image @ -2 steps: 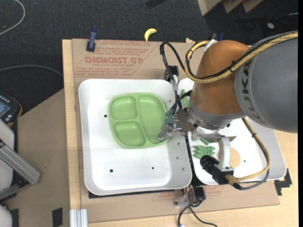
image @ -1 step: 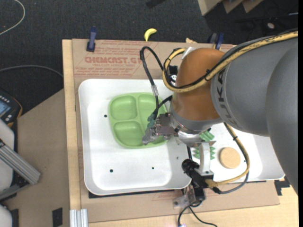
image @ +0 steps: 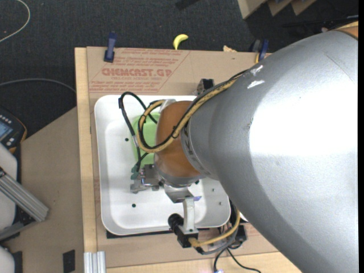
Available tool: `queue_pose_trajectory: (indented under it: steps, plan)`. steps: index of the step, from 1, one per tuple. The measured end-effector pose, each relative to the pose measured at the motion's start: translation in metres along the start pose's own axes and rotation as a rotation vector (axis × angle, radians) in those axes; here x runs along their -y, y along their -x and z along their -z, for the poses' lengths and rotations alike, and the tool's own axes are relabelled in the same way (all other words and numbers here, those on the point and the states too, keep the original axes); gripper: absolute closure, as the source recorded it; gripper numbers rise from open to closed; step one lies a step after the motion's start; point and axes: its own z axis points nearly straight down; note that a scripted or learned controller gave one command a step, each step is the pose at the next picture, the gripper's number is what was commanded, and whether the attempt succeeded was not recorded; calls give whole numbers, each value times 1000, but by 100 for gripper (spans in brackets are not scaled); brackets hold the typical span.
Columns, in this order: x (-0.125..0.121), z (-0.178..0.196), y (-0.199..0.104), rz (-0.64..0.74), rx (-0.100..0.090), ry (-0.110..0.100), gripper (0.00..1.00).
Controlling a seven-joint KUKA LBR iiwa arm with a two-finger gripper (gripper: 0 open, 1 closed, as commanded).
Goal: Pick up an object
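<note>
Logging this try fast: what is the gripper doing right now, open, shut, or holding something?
Gripper: cannot be told; it is low in the white bin beside a green object, under the arm's wrist.

Light falls from above and is fairly even and bright, leaving the white bin (image: 114, 169) close to washed out, while the dark floor (image: 51, 33) around the surface (image: 85, 152) stays dim with little detail. The big grey arm (image: 284, 152) sits near the camera and looks soft and out of focus, with a broad pale sheen across its casing and small hard glints near its upper edge. Under the arm the bin's inner part lies in soft shadow, and the whole picture is slightly grainy.
</note>
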Motion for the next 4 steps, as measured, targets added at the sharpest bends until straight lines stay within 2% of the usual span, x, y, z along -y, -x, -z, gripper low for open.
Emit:
queue_pose_trajectory:
  steps: [1, 2, 3, 4]
  plan:
    - [-86, 45, -39, 0, -1, -5, 0]
    - [2, 149, 7, -8, -1, -2, 0]
    - [0, 0, 8, -8, 1, -2, 0]
    - [-1, 17, 8, -9, -1, 3, 100]
